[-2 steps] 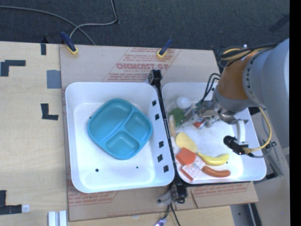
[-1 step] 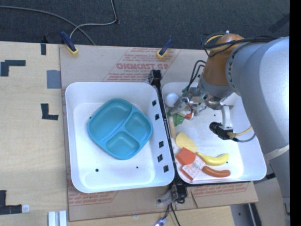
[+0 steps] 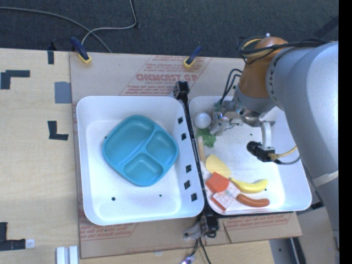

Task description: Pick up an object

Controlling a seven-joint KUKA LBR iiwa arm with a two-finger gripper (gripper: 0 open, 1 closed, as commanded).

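The gripper (image 3: 215,124) hangs low in the right bin (image 3: 286,194), at its far left corner, beside a pale round ball (image 3: 202,120); I cannot tell its state. Toward the bin's near side lie a yellow banana (image 3: 250,186), an orange block (image 3: 217,182) and a red sausage (image 3: 253,201). The left bin (image 3: 91,164) holds a blue divided plate (image 3: 141,149).

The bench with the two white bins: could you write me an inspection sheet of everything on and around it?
Surface: cardboard sheet on a wooden bench, bearing left bin and right bin.
Job's things: banana, sausage, orange block, white ball in right bin.
Clutter: blue divided plate in left bin.
Grippers: gripper low by the white ball.
Cables: black cable on dark floor.
Surroundings: blue-yellow clamps.
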